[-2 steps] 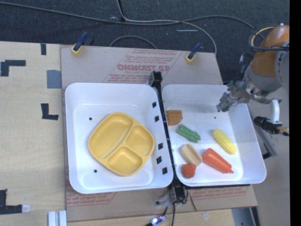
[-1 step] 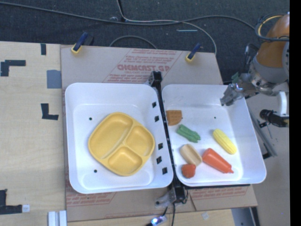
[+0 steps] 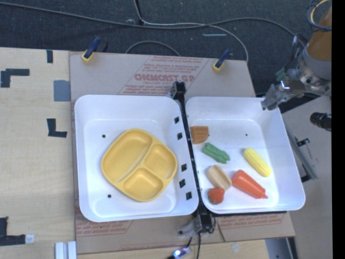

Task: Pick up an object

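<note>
The right bin (image 3: 280, 139) holds several toy foods: a brown bread slice (image 3: 199, 134), a green bean pod (image 3: 216, 152), a yellow corn cob (image 3: 257, 162), an orange carrot (image 3: 248, 184), a tan hot dog bun (image 3: 218, 177) and a small red tomato (image 3: 216, 196). My gripper (image 3: 271, 100) hangs at the upper right, just outside the right bin's far right corner, above the bench. Nothing shows between its fingers. The orange band of the arm (image 3: 322, 45) is at the top right.
The left bin (image 3: 86, 144) contains a yellow divided plate (image 3: 139, 164). Both bins rest on a cardboard sheet (image 3: 161, 74) clamped with yellow and blue clips (image 3: 90, 49). Black cables (image 3: 135, 9) run across the dark floor behind. A black divider (image 3: 186, 144) separates the bins.
</note>
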{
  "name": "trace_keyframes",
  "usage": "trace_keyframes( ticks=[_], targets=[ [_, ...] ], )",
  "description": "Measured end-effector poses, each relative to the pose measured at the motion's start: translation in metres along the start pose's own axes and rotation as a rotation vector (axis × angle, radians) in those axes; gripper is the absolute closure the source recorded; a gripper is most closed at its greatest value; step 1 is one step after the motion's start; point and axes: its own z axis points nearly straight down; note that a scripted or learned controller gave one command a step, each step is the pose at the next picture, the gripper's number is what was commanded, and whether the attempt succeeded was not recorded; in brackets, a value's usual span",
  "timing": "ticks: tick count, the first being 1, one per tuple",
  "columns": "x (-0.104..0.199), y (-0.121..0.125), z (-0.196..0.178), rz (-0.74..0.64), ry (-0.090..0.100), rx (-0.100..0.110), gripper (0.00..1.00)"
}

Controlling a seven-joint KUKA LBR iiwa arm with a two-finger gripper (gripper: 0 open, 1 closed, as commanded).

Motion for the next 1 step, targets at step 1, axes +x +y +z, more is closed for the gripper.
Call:
trace_keyframes(
  ticks=[1],
  targets=[
    [0.0569, -0.0024, 0.01, -0.003, 0.002, 0.006, 1.0]
  ],
)
